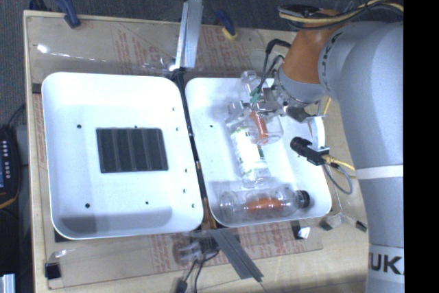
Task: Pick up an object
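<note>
- Gripper (266,105) is seen low over the far half of the right bin (209,123), toward that bin's outer side. Whether it is released or clenched cannot be told, since its tip is lost among blurred clear plastic.
- Whether anything is grasped cannot be told either.
- A small clear container (260,127) with an orange streak inside is found in the right bin, just on the near side of the gripper. Whether it is touched by the gripper cannot be told.
- A clear bottle (248,158) is laid in the middle of the right bin, its length running from the far side toward the near side and its far end close beside the small clear container.
- A second bottle (260,204), clear with orange contents, is laid on its side along the right bin's near wall, its black cap (302,199) turned toward the outer near corner.
- The arm (370,99), grey with an orange band (305,55), is stretched in over the right bin's outer rim.
- The left bin (65,147) is set just beside the right bin, rim against rim, and a dark slatted panel (132,149) is seen at its middle.
- A metal bar (190,31) and a blue clamp (225,22) are fixed beyond the right bin's far rim.
</note>
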Controlling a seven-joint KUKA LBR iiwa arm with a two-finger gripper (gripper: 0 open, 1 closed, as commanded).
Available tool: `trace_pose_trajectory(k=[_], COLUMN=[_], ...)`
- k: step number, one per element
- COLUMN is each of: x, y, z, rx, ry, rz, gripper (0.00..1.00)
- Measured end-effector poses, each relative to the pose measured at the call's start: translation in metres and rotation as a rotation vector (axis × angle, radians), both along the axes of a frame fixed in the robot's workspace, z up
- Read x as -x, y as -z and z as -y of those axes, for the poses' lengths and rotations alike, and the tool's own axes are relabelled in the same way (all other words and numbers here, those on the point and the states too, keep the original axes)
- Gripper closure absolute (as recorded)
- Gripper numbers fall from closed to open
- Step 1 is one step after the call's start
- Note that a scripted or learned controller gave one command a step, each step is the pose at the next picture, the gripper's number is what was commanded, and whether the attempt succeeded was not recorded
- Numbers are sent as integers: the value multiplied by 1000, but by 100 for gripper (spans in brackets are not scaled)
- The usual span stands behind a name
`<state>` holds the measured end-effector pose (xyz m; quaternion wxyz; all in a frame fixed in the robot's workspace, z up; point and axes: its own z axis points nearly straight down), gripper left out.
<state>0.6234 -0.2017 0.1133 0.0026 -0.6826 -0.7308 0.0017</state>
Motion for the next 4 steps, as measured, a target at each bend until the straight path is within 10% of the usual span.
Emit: trace_pose_trajectory(k=[1,2,3,4], x=[-13,-25,-25,-34], y=[13,14,5,-79], z=[7,17,17,-37], rx=[0,-5,-5,1], ry=[-111,-206,-209,-287], rz=[6,-32,-38,6], gripper=[0,0,100,100])
